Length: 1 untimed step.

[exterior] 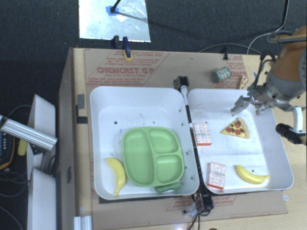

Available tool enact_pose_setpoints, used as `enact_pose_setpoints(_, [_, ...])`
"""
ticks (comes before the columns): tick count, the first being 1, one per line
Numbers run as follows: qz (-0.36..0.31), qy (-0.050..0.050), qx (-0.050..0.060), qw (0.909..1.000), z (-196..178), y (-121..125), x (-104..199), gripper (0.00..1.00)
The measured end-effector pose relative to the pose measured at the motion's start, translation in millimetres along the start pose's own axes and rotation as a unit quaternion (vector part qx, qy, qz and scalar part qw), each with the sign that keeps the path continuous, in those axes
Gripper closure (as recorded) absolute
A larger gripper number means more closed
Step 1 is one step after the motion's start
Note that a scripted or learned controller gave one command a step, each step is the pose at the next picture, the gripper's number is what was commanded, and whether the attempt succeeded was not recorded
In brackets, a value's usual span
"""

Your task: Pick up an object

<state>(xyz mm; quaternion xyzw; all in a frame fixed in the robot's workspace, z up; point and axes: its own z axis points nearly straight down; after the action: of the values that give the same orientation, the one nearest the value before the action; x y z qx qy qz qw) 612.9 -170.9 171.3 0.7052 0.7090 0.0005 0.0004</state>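
Since the task names no particular object, the nearest candidate is taken as the target: the pizza slice (236,128), lying flat on the floor of the right bin (278,164), toward its upper middle. Gripper (250,105) hangs just above and to the upper right of the slice, not touching it; its jaws stand apart, nothing between them. Slice looks like a toy: probably light, rigid plastic, low profile, smooth and likely a bit slippery. Judged best hold: across the two long sides near the crust end, where it is widest and thickest; the point end would likely squirt out. Being thin, it calls for the jaws to go nearly to the bin floor. Other options in the same bin: two small cartons (202,133) (216,175) by the divider, light, flat-sided, easy to pinch across the narrow faces; a banana (251,175) at the lower edge, curved, best taken mid-body. Left bin (103,128) holds a green tray (153,156) and a second banana (117,174), both well apart from the gripper. Tabletop (144,66) behind carries a small roll (221,74).
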Motion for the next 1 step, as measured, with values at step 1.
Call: enact_pose_setpoints(1, [0.001,0.0,0.0,1.0,48.8,-17.5,6.9,0.0])
